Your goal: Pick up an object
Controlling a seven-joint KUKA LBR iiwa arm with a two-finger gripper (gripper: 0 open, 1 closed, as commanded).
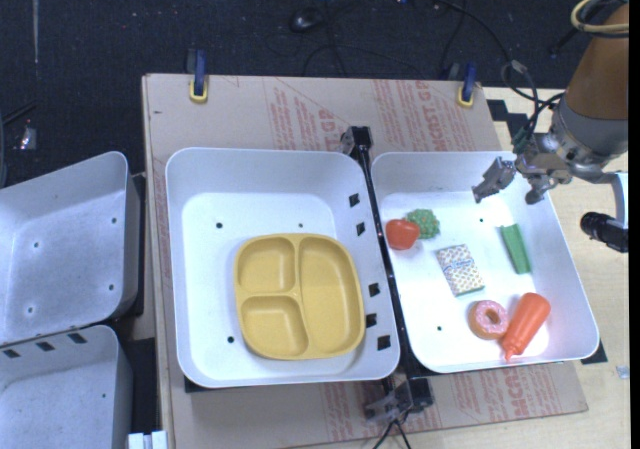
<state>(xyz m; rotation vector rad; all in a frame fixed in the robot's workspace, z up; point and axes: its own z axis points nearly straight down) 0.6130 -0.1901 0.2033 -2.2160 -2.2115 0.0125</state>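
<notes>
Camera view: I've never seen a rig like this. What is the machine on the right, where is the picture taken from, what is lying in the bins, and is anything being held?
This single picture comes from a fixed camera above the bench, looking down at a slant. The machine at the right is a robot arm, grey with an orange band, ending in a two-finger pincer. The pincer hangs open over the upper edge of the right bin, with nothing between its fingers.

Two shallow white bins sit side by side. The left bin holds a yellow divided plate. The right bin holds small toy items: a red tomato touching a green broccoli piece, a green stick, a patterned packet, a pink donut and an orange carrot beside it.
</notes>
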